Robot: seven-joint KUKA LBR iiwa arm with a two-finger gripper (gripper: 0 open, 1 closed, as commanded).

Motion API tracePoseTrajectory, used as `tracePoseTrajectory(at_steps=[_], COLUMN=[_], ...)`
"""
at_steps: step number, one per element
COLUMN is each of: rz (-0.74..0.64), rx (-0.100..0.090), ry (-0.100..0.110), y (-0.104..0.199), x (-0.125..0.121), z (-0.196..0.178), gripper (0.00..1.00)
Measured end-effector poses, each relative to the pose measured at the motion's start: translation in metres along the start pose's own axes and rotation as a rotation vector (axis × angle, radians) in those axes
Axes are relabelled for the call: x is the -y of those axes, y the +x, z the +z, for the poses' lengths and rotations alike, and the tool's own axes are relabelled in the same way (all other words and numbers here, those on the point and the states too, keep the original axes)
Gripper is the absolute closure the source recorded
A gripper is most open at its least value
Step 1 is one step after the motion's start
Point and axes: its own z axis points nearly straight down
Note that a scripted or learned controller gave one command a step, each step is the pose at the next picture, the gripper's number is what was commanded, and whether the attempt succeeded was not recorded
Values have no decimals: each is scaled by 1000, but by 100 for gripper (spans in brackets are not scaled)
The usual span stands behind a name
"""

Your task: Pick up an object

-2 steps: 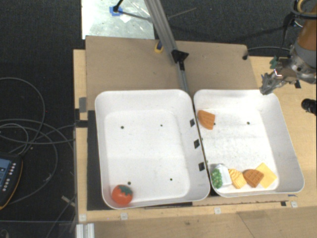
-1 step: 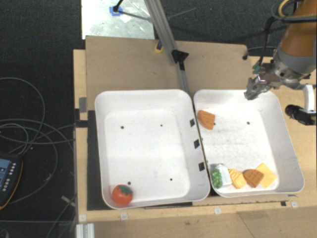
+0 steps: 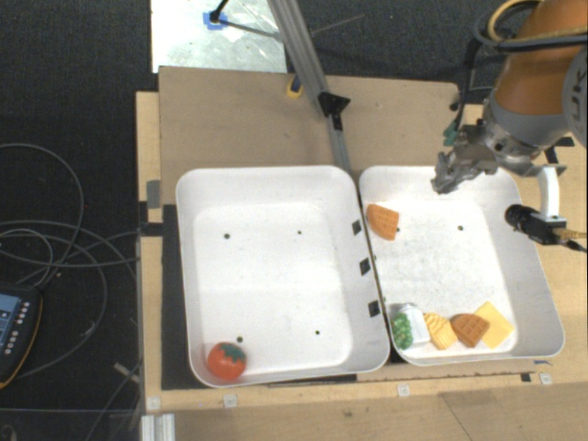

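1. Tan wooden bench [image 3: 230, 118] on dark carpet, carrying two shallow white plastic bins: the left bin [image 3: 266, 186] and the right bin [image 3: 528, 274].
2. The arm's grey two-finger gripper [image 3: 445, 182] hangs over the right bin's far edge; can't tell if the claw is apart or together.
3. Closest target, I'd guess: the small orange wedge-shaped toy [image 3: 383, 220], just inside the right bin's left wall, toward its far end.
4. Looks light, stiff, maybe slick. I'd pinch across its flat sides.
5. A round red toy tomato [image 3: 226, 360] sits left of that bin, in the left bin's near corner.

bins [image 3: 276, 191]: smooth white plastic | bench [image 3: 239, 118]: matt brown board | arm [image 3: 542, 62]: glossy orange band
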Motion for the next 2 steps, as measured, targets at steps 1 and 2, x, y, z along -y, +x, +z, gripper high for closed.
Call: tracePoseTrajectory(at_steps=[1, 2], rz=[-1, -1], rx=[0, -1], ry=[1, 3], y=[58, 113], x=[24, 46], z=[-1, 13], gripper=[100, 100])
